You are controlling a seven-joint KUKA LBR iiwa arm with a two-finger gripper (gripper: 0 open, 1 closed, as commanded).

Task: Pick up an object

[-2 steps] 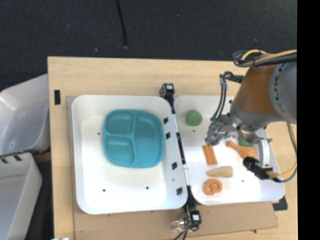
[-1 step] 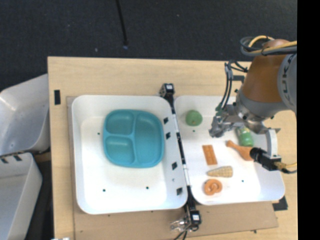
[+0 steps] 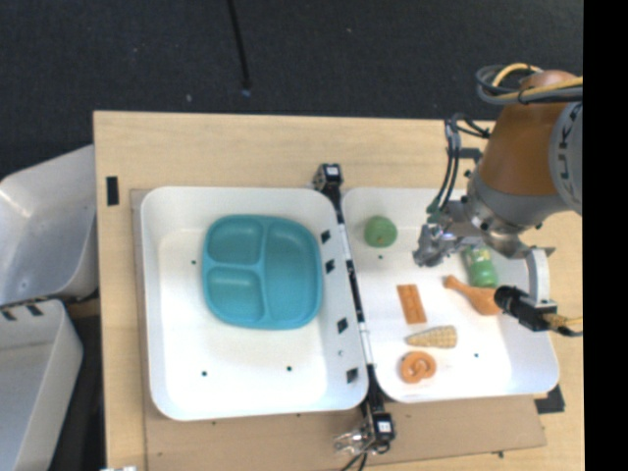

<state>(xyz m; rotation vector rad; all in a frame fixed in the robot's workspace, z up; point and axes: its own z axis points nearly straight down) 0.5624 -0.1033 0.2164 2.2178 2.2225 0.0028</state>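
Closest to us, at the bottom of the right bin point(image 3: 510, 376), we've got an orange curled thing point(image 3: 418, 368), kind of a spiral or pretzel shape. Just above it sits a tan cone-looking piece point(image 3: 435, 338) with a ridged texture, lying flat and pointing left. Above that there's an orange rectangular block point(image 3: 412, 303), lying on the bin floor a bit tilted.

Further up in the same bin we can see a green ball point(image 3: 381, 231) near the divider between the two bins, well apart from everything else. Over on the right side there's an orange carrot-like piece point(image 3: 472, 295) lying at an angle, and just above it a green bottle-ish object point(image 3: 481, 268) that's partly covered by the arm.

The gripper point(image 3: 432, 246) hangs over the upper middle of the right bin, between the green ball and the green bottle thing. Honestly we can't tell how the jaws are set from this angle, it's just a blur of grey metal, and we don't see any object between them. The arm point(image 3: 525, 160) comes in from the right with its big orange band above the wrist.

Left bin point(image 3: 177, 361) has a teal divided plate point(image 3: 263, 270) sitting in it, three compartments, lying flat toward the upper middle.
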